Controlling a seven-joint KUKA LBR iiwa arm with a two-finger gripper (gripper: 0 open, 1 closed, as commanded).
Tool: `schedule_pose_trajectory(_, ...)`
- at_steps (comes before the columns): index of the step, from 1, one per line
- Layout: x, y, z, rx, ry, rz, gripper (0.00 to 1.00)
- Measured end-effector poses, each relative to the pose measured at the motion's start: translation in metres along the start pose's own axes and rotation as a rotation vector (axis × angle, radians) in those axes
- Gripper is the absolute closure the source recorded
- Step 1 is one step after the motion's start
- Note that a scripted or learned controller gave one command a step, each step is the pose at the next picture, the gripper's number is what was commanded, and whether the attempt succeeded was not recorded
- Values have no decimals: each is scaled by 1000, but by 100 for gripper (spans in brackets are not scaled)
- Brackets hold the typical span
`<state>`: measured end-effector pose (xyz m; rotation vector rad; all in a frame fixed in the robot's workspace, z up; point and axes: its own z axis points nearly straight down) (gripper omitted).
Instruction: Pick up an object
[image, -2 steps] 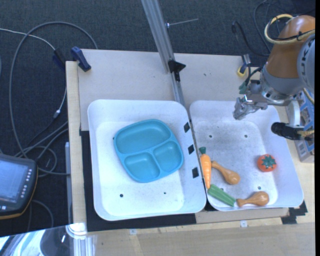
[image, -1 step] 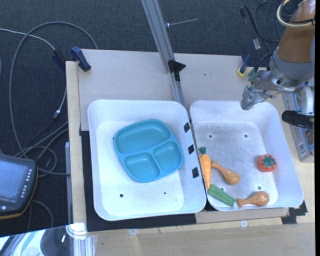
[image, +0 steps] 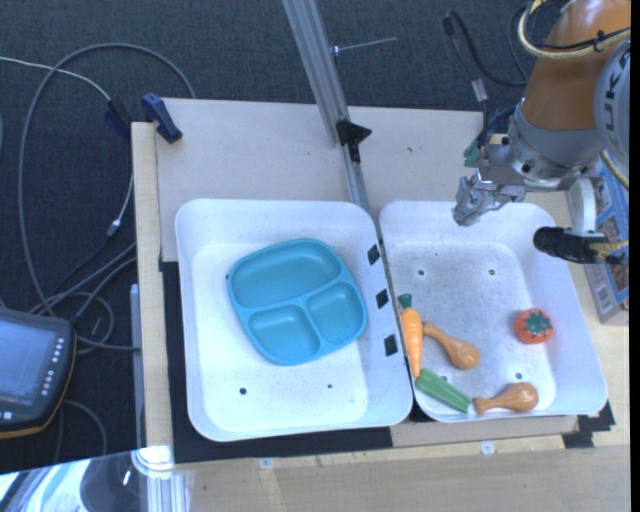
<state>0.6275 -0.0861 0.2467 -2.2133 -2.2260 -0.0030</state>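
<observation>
We see five small toy foods in the right bin (image: 560, 330), all in its near half: a carrot (image: 411, 340) lying along the left wall, a drumstick (image: 452, 347) just beside it, a green pod (image: 442, 391) at the near rim, a second drumstick (image: 508, 399) beside that, and a tomato (image: 534, 326) alone toward the right wall. We judge them all to be light, hard, smooth plastic, so likely to skid or roll rather than deform under a pinch. The tomato looks the easiest pick: it stands apart from the others with bare floor around it, though its round form calls for a grip square across its middle or it may squirt out. The drumsticks offer a thin shank to close on; the carrot and pod lie against the walls, where one finger would have little room. The end effector (image: 470, 207) hangs over the far-left corner of the right bin, well apart from every toy, and appears to carry nothing; whether it is spread or closed we cannot tell from this angle. The bin's far half is bare, giving open room for a descent toward the tomato. The left bin (image: 200, 300) holds a blue tray (image: 296, 300), and a metal post (image: 325, 75) slants across the counter (image: 250, 150) toward the seam between the bins, an edge we would keep away from.
</observation>
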Motion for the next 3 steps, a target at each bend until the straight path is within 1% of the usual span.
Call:
schedule_pose_trajectory(1,63,-4,7,2,0,-1,100)
schedule_pose_trajectory(2,109,-20,9,3,0,0,100)
schedule_pose_trajectory(3,155,-21,12,2,0,0,100)
